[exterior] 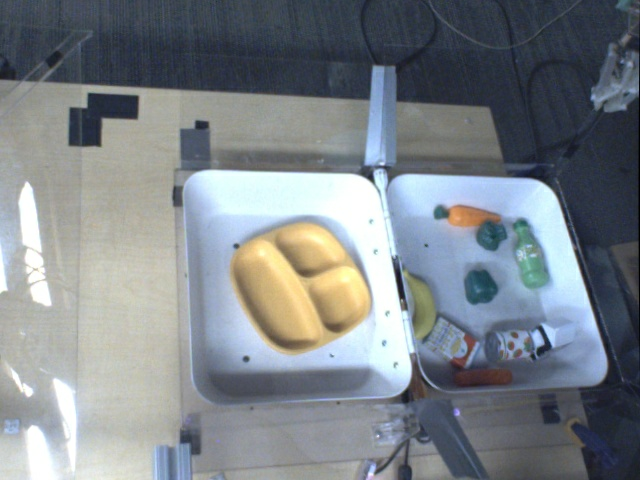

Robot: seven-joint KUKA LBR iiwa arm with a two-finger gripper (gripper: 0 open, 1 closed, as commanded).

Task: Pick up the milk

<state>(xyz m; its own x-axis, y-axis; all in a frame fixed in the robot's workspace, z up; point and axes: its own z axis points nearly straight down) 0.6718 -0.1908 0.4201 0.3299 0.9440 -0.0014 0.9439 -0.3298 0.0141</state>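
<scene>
We see the milk (pixel 449 340) lying untouched in the right bin (pixel 566 218); the pick remains undone, and we cannot tell the gripper's state.

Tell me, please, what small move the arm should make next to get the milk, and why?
Probably bring the claw above the right bin's near left corner: the milk carton lies there, hemmed in by the yellow fruit, a capped bottle and a red item.

At the upper right edge of the frame sits a small, pale grey-white bit of the arm (pixel 614 76), faintly bluish, too blurred for detail.
</scene>
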